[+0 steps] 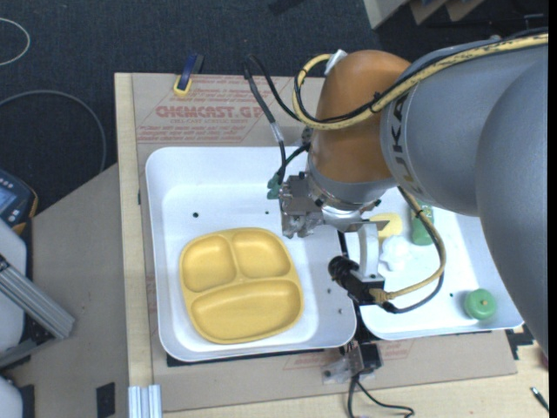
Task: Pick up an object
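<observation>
Could drive the bulky grey arm point(470, 129) down and send the gripper point(298, 216), impossible to call open or closed, skidding off the glossy yellow plate point(241, 284) lying lower left of centre in the left bin point(158, 200), or jam it on the raised dividers. Might also brush the small green knob point(479, 303) in the right bin point(431, 313), lower right. Stands on a lettered board bench point(209, 111) over dark carpet point(70, 42).
</observation>
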`<state>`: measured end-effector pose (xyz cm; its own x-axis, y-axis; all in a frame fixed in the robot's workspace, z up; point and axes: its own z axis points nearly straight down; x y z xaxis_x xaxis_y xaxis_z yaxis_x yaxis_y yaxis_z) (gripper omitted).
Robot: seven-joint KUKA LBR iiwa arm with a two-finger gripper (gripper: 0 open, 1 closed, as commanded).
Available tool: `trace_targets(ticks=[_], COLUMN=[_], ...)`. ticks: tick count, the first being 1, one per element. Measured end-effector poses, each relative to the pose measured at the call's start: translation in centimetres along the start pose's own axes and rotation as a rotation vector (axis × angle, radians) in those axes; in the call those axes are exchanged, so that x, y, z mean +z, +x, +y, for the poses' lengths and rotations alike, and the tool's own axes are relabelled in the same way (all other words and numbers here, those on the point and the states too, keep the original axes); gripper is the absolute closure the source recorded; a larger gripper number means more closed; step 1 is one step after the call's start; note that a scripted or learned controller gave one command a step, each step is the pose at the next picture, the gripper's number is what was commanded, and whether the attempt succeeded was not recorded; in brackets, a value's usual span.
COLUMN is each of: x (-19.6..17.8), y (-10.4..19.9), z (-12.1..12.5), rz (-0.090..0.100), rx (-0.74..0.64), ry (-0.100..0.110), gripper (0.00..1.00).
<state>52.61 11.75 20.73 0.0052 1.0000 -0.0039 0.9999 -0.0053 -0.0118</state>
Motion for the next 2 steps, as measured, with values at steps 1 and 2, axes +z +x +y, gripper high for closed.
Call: trace_targets(ticks=[1,2], x=[2.4,-13.8], y=[-7.3,-1.0], z=[5.1,3.6], rz=[0.0,0.01], rx=[0.002,-0.014], ry=[-0.014,-0.032], gripper=[1.0,1.0])
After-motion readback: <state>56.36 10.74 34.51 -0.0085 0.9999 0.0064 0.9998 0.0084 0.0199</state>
